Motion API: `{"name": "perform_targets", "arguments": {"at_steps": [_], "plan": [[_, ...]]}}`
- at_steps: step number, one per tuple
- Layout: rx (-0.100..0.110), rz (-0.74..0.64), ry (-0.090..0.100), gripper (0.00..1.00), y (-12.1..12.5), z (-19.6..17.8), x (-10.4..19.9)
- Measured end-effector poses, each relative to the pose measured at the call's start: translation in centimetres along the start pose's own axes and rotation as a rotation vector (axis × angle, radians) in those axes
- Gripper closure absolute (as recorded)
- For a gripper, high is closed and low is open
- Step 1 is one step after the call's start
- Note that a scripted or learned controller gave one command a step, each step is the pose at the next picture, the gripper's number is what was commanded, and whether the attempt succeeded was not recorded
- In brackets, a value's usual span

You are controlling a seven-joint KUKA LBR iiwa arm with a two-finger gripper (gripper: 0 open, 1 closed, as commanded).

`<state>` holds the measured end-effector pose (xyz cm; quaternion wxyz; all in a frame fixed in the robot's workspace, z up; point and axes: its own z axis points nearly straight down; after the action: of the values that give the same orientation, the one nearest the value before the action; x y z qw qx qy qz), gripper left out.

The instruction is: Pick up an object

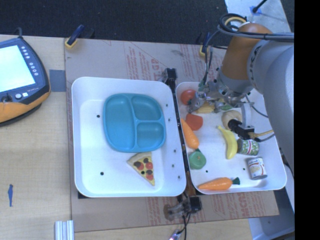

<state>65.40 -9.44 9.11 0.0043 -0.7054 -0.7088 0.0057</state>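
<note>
The hand [204,102] hangs low over the right bin [270,179], apparently to reach the tomato [187,96], though its opening cannot be told.

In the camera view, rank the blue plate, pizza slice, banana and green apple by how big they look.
1. Blue plate, by far the largest.
2. Pizza slice and banana: too alike to rank.
3. Green apple, the smallest.
</note>
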Motion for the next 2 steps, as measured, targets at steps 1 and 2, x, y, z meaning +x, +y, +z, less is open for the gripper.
{"name": "perform_targets", "arguments": {"at_steps": [1,2], "plan": [[-0.007,0.0,0.0,0.0,-0.51,-0.03,0.03],[0.0,-0.001,0.002,0.0,0.0,0.03,-0.02]]}}
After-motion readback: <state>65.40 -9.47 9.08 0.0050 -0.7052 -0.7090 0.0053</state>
